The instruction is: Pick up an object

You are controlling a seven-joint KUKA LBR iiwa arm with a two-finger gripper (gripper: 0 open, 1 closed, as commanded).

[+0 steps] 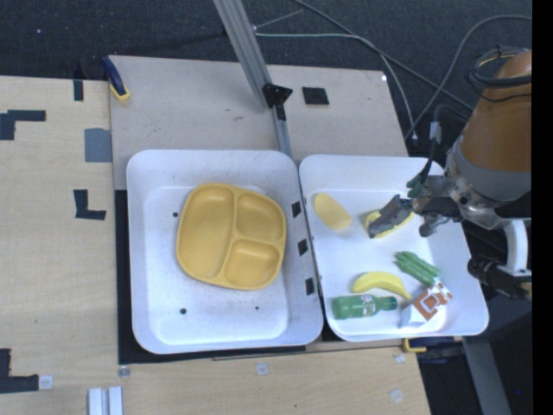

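The right bin (449, 327) holds several small items. A pale yellow lemon-like piece (332, 212) lies at its upper left. A yellow-green object (388, 224) sits mid-bin, right under the left finger of my gripper (408, 220). The gripper hangs low over the bin with its two dark fingers spread apart, open, and I see nothing clearly clamped between them. Below it lie a green vegetable (417, 267), a yellow banana (380, 282), a green bottle (363, 304) on its side and an orange-and-white carton (429, 303).
The left bin (155, 318) carries a yellow divided plate (232, 234). A metal pole (246, 37) slants across the bench above the bins. The arm's orange and grey body (501, 128) stands over the right bin's right edge. Cables run behind it.
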